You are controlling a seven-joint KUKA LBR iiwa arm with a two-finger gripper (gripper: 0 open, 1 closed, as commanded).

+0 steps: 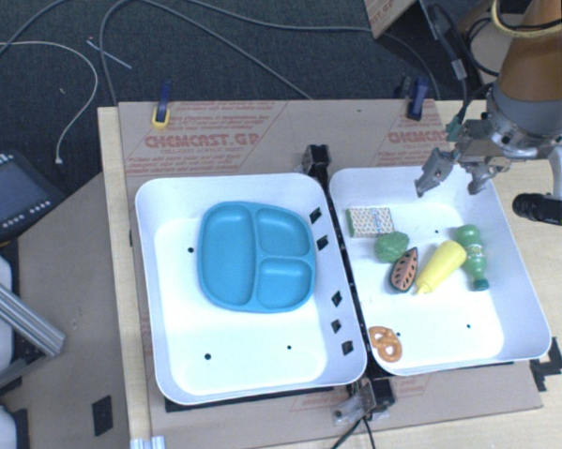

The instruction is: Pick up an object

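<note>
The surface [229, 128] is brown board bearing red print, cables trailing over dark floor beyond. The end effector [453, 174] hangs released above the right bin's [522, 333] far edge; a yellow object [439, 266] lies inside.

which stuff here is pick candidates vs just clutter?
Job-relevant:
- end effector, open, above right bin
- yellow toy
- green toy
- green round piece
- brown-red slice
- pretzel
- patterned packet

Lying about:
- blue divided plate in left bin
- cables
</note>
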